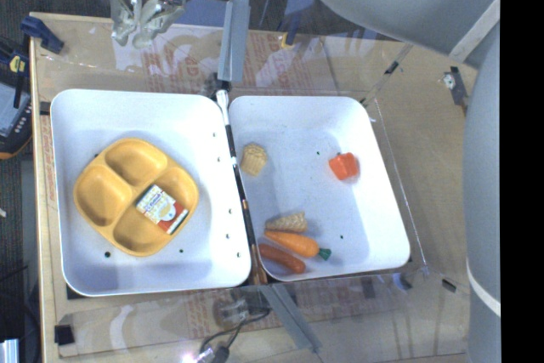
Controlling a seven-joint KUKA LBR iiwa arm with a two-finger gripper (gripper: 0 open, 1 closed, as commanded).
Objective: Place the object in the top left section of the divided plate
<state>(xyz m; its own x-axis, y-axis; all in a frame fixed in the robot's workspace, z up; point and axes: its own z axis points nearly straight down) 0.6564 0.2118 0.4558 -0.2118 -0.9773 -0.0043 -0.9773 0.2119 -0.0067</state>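
With the gripper point(146, 8) at eleven o'clock above the worktop, its fingers apparently empty and slightly parted, the small carton point(161, 208) in the yellow divided plate point(106, 193) sits at the plate's four o'clock section, so it could stay misplaced.

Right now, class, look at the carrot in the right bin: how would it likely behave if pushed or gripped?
The carrot looks rounded and tapered, so it may roll in a curve. Its glossy surface suggests hard plastic, probably stiff, light and slippery. It lies against the sausage, so a push could shift both.
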